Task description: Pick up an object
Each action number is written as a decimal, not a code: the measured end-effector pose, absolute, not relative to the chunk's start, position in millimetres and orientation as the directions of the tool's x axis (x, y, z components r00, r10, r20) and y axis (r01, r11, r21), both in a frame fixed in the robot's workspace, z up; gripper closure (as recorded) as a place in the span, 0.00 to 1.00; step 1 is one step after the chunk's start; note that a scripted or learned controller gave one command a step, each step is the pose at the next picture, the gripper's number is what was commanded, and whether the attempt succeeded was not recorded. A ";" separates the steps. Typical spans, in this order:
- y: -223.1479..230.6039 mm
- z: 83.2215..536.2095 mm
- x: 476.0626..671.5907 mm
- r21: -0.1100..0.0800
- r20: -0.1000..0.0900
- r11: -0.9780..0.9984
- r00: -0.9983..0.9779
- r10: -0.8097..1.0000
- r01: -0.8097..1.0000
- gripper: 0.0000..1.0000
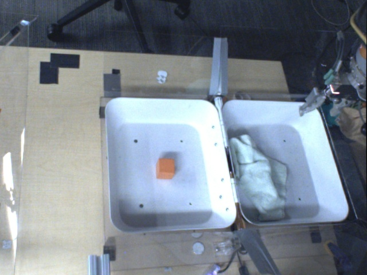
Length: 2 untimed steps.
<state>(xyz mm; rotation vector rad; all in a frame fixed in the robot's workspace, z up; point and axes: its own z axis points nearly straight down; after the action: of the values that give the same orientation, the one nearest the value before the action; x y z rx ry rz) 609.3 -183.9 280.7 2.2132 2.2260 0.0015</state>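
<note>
In left bin (123, 119), orange cube (166, 168), right bin (321, 148), cloth (259, 176)

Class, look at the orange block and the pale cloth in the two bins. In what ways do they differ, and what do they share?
The orange block is small, bright and sharp-edged; the pale cloth is much larger, whitish and crumpled. The block sits alone near the middle of the left bin; the cloth lies in the right bin, against its left wall. The block looks rigid, the cloth soft. Shared: each rests on a bin floor, apart from the gripper.

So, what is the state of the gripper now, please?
Gripper: above the right bin's far corner, holding nothing visible; open or shut cannot be told.
</note>
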 end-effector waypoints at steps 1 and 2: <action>-200.4 149.1 606.9 0.001 -0.001 0.019 -0.019 1.000 1.000 0.00; -203.1 87.5 654.7 0.008 -0.001 0.011 -0.011 1.000 1.000 0.00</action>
<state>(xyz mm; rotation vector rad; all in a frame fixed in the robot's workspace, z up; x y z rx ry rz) 654.7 -203.1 87.5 2.2055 2.2289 0.0078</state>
